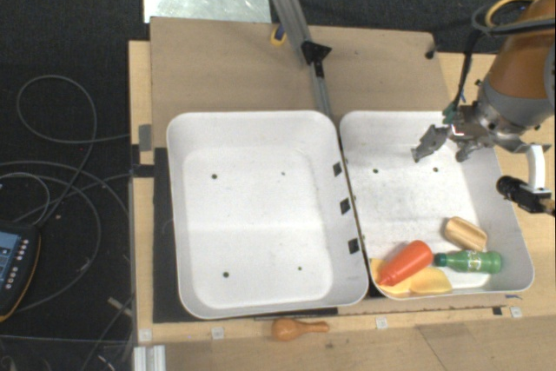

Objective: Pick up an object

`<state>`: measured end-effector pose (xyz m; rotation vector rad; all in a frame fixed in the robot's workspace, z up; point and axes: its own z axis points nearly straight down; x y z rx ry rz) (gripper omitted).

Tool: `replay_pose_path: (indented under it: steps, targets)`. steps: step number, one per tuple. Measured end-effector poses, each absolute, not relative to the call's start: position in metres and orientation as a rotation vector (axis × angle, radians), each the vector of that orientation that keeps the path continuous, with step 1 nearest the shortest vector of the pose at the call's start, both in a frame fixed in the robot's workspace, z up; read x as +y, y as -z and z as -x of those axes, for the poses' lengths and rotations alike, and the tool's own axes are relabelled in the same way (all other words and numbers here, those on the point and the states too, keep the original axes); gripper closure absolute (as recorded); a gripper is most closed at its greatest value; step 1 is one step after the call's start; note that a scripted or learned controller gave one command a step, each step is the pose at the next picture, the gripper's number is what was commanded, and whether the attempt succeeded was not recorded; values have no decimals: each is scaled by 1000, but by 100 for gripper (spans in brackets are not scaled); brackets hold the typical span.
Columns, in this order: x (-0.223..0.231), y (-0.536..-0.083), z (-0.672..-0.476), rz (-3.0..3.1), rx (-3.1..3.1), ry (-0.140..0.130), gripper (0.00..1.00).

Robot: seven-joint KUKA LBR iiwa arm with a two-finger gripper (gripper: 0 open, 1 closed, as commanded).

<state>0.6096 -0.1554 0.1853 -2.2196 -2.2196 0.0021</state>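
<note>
A carrot (405, 261), a green bottle (470, 261), a bread roll (465, 232) and a yellow piece (430, 281), partly hidden under the carrot, cluster in the right bin's (391, 187) near corner. The gripper (447, 146) hangs above that bin's far side, fingers spread apart, holding nothing. The arm (521, 74) is cut off at the edge.

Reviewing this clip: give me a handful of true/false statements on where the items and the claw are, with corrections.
1. The claw is above the right bin. True.
2. The claw holds the green bottle. False: the bottle lies in the right bin's near corner, apart from the claw.
3. The orange carrot lies in the left bin. False: it lies in the right bin, beside the bottle.
4. A tan bread roll lies in the right bin. True.
5. A tan pear-shaped toy lies on the bench outside the bins. True.
</note>
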Motion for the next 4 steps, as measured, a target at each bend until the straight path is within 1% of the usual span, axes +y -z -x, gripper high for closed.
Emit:
replay_pose_path:
  steps: [1,2,3,4]
  targets:
    - [-151,-128,-617,2215,-2224,-3,0]
    - [-152,-143,-619,2222,-2227,4,100]
    - [-144,-190,-624,2218,-2232,6,100]
    - [-139,-251,-619,2219,-2235,8,100]
